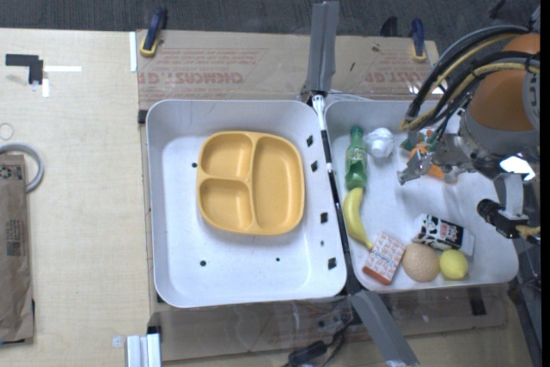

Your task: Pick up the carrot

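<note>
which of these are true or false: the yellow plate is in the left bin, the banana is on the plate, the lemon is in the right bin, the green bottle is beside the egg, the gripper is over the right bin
1. The yellow plate lies in the left bin: true.
2. The banana is on the plate: false, it lies in the right bin, near the divider.
3. The lemon is in the right bin: true.
4. The green bottle is beside the egg: false, the bottle lies toward the far end, the egg at the near edge beside the lemon.
5. The gripper is over the right bin: true.
</note>
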Controlling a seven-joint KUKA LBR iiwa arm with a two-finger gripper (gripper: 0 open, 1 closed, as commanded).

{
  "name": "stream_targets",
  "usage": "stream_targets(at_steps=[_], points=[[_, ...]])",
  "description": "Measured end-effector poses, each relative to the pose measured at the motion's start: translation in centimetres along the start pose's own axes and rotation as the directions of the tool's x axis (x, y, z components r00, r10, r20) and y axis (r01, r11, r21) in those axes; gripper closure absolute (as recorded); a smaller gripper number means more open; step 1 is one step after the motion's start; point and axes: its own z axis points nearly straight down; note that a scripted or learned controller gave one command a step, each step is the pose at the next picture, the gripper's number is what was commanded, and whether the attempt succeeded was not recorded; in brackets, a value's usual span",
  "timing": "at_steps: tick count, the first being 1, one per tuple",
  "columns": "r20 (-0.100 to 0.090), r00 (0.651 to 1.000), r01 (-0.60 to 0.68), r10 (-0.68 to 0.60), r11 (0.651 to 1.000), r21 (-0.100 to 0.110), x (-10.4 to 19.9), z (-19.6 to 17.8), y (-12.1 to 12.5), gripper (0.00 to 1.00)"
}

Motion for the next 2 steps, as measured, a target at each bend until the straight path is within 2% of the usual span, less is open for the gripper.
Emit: stream_targets(at_steps=[1, 2], points=[[0.002, 0.998, -0.064, 0.064, 0.998, -0.003, -4.7, -8.4, 5.6, 0.0], [-0.001, 0.997, -0.078, 0.078, 0.997, 0.001, -3.2, -0.5, 2.1, 0.0]])
